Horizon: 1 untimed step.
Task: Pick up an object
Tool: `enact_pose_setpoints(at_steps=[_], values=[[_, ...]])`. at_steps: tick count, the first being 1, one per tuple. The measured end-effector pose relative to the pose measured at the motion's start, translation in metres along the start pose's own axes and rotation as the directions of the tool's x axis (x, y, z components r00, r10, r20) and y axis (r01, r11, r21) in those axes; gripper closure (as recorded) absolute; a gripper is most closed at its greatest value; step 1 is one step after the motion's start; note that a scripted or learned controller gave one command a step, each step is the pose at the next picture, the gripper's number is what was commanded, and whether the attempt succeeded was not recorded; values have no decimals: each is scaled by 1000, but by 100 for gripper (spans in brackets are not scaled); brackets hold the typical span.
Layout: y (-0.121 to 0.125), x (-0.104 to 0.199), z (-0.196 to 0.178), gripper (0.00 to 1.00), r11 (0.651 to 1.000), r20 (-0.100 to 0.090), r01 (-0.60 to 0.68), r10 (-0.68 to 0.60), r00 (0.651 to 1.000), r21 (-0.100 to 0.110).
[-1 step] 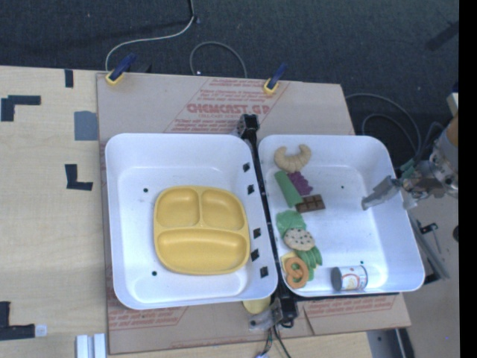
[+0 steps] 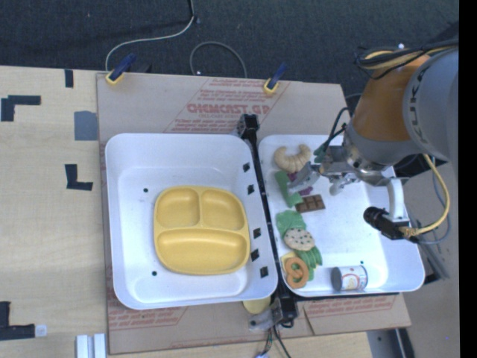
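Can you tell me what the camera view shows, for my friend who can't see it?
A grey and orange robot arm reaches from the right over the right white bin, its gripper near a croissant among toy foods and a small can. The left white bin holds a yellow divided tray.

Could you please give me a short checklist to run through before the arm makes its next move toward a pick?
1. Gripper over the right bin: ok.
2. An object between the fingers: cannot tell.
3. Target close by: ok, the croissant and chocolate bar lie beside the gripper.
4. Objects well apart: not ok, the cookie, pretzel and green pieces crowd together.
5. Can free to grasp: ok, it lies alone.
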State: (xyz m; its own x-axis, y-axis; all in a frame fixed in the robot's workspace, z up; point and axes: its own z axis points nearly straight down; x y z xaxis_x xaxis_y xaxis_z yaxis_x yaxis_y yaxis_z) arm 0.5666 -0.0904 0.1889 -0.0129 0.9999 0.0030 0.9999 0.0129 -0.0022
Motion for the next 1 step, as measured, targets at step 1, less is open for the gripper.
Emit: enact_pose_setpoints(at_steps=[1], values=[[43,-6,109,0,1000,7,-9,9,1000,-6]])
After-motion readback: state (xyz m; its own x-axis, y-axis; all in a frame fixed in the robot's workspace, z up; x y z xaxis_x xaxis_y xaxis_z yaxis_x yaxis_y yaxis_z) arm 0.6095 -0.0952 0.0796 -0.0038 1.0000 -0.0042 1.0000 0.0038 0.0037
